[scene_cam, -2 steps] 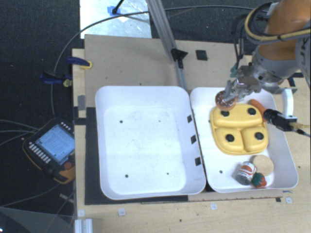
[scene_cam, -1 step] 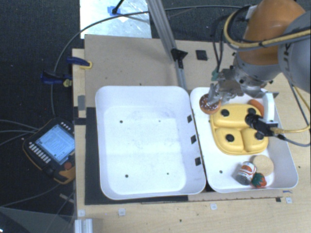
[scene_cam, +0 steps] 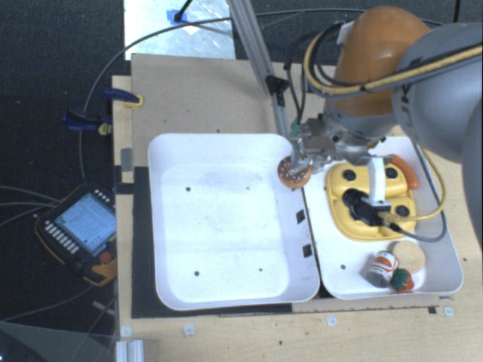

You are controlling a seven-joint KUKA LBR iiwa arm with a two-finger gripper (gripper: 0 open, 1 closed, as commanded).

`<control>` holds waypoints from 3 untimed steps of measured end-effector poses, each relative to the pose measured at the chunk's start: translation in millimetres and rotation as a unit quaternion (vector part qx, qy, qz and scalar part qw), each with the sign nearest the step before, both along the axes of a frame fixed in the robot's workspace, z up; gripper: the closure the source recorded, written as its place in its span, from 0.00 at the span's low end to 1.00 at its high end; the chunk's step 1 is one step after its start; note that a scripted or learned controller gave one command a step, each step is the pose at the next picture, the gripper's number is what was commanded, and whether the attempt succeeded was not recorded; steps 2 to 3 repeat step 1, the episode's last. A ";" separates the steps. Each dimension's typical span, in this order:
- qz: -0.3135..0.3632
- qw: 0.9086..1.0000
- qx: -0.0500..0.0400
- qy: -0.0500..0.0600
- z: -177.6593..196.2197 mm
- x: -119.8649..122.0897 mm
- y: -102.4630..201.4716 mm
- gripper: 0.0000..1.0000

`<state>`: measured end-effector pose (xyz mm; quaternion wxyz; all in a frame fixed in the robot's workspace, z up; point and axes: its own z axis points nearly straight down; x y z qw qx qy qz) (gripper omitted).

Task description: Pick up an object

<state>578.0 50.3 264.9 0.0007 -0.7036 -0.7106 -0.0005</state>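
My gripper (scene_cam: 300,161) reaches down from the grey arm (scene_cam: 423,89) over the inner rim between the two bins. A small brown ring-shaped donut (scene_cam: 293,173) with pale sprinkles hangs right at its tip, over the upper right corner of the left bin (scene_cam: 219,225). The donut looks pinched between the fingers and lifted off the bin floor. The wrist hides the upper part of the gripper.
The right bin (scene_cam: 339,274) holds a yellow toy (scene_cam: 355,217) with black spots, a white piece (scene_cam: 377,185) on top of it, an orange sausage-like item (scene_cam: 405,170), a small can (scene_cam: 383,268), a beige disc (scene_cam: 410,254) and a red berry (scene_cam: 402,279). A teach pendant (scene_cam: 79,228) lies off the bench at left.
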 end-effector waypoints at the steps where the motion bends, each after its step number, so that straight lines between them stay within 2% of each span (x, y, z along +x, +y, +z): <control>1: -0.001 1.000 0.000 0.001 -9.2 -19.6 40.4 1.00; 3: -0.001 1.000 0.000 0.001 -9.2 -19.6 40.4 1.00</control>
